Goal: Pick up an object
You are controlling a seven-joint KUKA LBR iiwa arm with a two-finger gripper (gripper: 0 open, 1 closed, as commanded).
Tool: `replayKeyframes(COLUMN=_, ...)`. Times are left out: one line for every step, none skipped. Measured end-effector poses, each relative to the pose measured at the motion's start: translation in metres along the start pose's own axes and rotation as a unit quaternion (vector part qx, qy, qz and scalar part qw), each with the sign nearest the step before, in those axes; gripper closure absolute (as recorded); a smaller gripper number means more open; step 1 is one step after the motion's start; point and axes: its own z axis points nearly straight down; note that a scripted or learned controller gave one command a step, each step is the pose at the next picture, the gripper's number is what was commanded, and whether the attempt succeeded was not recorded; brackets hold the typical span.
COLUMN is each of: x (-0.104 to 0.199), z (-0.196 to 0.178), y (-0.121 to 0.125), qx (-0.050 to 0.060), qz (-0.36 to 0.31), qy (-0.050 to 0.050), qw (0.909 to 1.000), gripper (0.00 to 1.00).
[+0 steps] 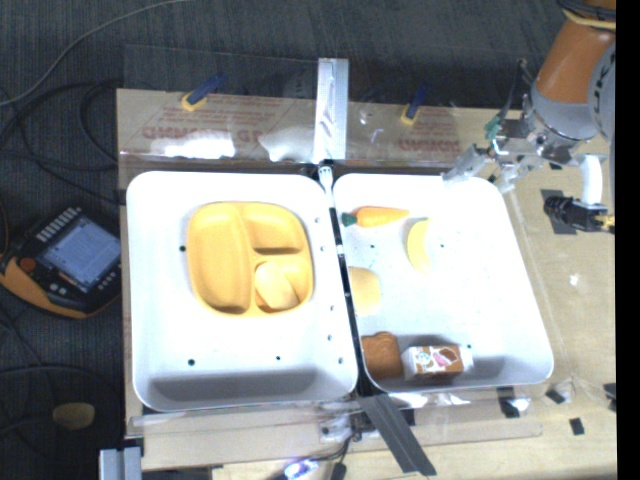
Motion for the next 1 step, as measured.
replayKeyframes(x=0.0385, z=0.125, y=0.0038, qx=-0.003, qz=0.013, qy=-0.003, qw=0.9999, gripper=0.0)
